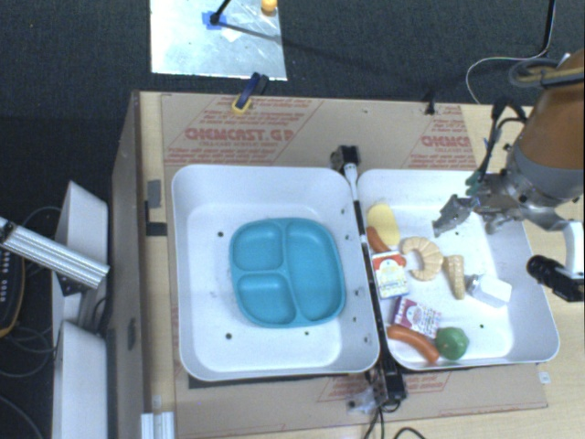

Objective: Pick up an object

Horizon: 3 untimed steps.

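Several toy foods crowd your right bin [530,337] because the croissant [423,256] anchors them; your gripper [468,210], fingers spread wide and empty, hovers above it.

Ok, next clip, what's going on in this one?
A grey robot arm reaches in from the right, its gripper hovering over the upper part of the right bin with nothing between its fingers. That bin holds a jumble of toy food: a croissant, a yellow piece, a sausage, a green piece and small packets. The left bin holds a blue divided tray. Nothing has been picked up yet.
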{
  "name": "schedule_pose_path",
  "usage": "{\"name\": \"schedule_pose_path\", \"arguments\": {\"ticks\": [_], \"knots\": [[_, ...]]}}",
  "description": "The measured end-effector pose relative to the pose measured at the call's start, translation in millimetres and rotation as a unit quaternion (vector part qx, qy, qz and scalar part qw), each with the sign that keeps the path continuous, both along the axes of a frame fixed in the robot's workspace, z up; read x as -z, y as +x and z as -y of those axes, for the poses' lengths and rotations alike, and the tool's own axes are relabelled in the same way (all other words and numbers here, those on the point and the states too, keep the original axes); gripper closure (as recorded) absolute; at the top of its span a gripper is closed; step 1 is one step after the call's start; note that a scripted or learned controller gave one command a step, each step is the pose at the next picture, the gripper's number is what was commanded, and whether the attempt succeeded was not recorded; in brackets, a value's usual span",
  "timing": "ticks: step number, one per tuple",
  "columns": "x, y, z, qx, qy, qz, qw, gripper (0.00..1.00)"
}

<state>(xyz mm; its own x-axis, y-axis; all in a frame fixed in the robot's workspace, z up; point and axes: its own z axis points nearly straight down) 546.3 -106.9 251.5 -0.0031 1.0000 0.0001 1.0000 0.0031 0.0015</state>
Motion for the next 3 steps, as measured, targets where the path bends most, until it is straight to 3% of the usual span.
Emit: {"name": "schedule_pose_path", "arguments": {"ticks": [1, 2, 3], "knots": [[121, 25, 25, 0.001, 0.0001, -0.002, 1.0000, 0.00], [162, -8, 61, 0.001, -0.0005, 0.005, 1.0000, 0.00], [147, -4, 61, 0.000, -0.0011, 0.010, 1.0000, 1.00]]}}
